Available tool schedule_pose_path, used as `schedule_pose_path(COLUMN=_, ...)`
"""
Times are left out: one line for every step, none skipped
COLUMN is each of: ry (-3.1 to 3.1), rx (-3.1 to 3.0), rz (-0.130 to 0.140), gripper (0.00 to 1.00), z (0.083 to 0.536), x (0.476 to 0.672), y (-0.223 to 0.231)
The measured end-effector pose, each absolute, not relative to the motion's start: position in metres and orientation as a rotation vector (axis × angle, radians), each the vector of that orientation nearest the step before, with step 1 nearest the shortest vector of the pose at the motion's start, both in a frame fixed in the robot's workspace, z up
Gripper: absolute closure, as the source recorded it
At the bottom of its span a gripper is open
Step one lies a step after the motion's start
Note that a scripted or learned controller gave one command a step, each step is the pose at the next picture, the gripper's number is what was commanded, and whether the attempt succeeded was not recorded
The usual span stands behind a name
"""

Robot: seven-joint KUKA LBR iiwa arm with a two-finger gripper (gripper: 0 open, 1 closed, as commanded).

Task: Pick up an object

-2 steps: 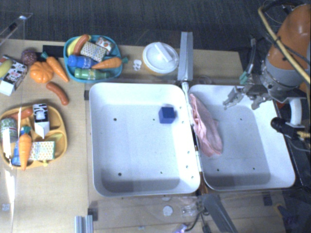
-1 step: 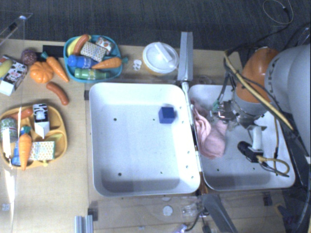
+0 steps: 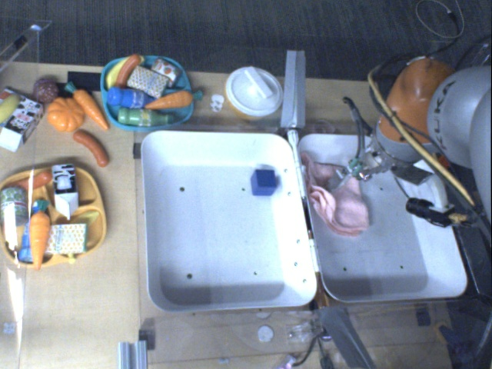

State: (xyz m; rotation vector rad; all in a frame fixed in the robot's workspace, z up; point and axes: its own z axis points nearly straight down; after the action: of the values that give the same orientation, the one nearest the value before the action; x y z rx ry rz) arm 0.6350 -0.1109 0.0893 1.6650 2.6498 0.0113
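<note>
At far left, toy food sits on a yellow plate (image 3: 96, 206), with a blue bowl (image 3: 115, 118) of toy food above it. The left bin (image 3: 161, 229) holds a blue block (image 3: 264, 181) near its upper right. In the right bin (image 3: 400, 275), a pink cloth (image 3: 342, 206) lies at upper left. The gripper (image 3: 358, 165) sits at the cloth's upper edge; how far it is open cannot be told.

Gripper (image 3: 355, 167) fingertips too small and blurred against the pink cloth (image 3: 340, 204) to tell apart. Arm (image 3: 453, 106) cut off by right edge. Yellow tray (image 3: 92, 206) and its toys clipped at left edge. Labels on the small boxes (image 3: 68, 238) unreadable.
</note>
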Motion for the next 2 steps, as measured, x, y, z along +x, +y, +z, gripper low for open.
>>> schedule_pose_path(ry=2.647, rx=1.663, rz=0.018, gripper=1.00, z=0.0987, x=0.6374, y=-0.1096)
schedule_pose_path(ry=2.647, rx=1.663, rz=0.017, gripper=0.00, z=0.0987, x=0.6374, y=-0.1097)
